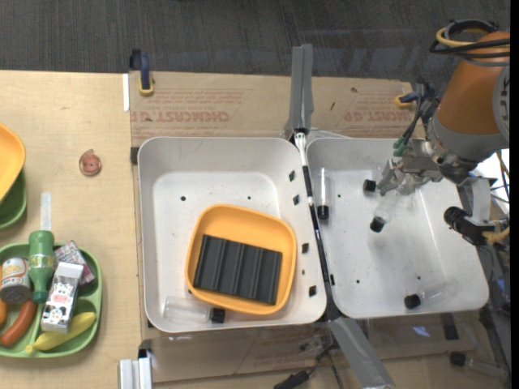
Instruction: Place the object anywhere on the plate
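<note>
— Any writing you can read?

— On the cardboard (186,104) behind the bins, red print, upside down from this view: "CHEMCAST". There is more red print further right, but I can't make it out. The carton (58,297) on the green tray (91,318) at the desk's (65,120) left end has a label too small to read.

— Where is the block?

— The black ridged block (239,268) lies flat on the yellow plate (243,215), in the left bin (211,164) (towards its near side).

— And your claw?

— My claw (399,178) hangs over the right bin (442,250), near its far edge, so the block is well apart from it, across the wall between the bins.

— Clenched or released?

— I cannot tell. A clear tube (384,211) with a black cap slants just below the claw; whether I'm touching it I can't say.
</note>
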`<state>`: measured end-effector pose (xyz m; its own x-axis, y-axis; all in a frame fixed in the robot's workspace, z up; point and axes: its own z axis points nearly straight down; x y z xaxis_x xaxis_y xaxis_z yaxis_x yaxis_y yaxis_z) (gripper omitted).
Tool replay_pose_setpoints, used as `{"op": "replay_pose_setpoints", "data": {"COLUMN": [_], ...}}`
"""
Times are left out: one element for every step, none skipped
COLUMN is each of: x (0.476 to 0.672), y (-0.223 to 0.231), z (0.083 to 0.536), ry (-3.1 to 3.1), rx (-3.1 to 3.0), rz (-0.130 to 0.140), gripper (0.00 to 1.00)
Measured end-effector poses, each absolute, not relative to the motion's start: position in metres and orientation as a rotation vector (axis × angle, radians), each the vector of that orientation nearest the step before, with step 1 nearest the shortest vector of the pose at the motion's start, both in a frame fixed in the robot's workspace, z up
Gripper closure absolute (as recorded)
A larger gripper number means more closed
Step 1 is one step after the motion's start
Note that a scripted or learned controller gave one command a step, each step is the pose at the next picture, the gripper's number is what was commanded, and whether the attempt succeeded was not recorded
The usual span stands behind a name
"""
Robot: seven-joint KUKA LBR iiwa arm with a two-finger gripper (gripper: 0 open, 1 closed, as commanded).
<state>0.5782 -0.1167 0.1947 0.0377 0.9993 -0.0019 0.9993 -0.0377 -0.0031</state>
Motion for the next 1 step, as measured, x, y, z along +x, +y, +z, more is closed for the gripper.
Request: {"op": "replay_pose_setpoints", "data": {"x": [0.5305], "y": [-0.1033], "z": [0.1094], "ry": [-2.195], "rx": [-2.243], "rz": [0.005], "gripper": [1.0]}}
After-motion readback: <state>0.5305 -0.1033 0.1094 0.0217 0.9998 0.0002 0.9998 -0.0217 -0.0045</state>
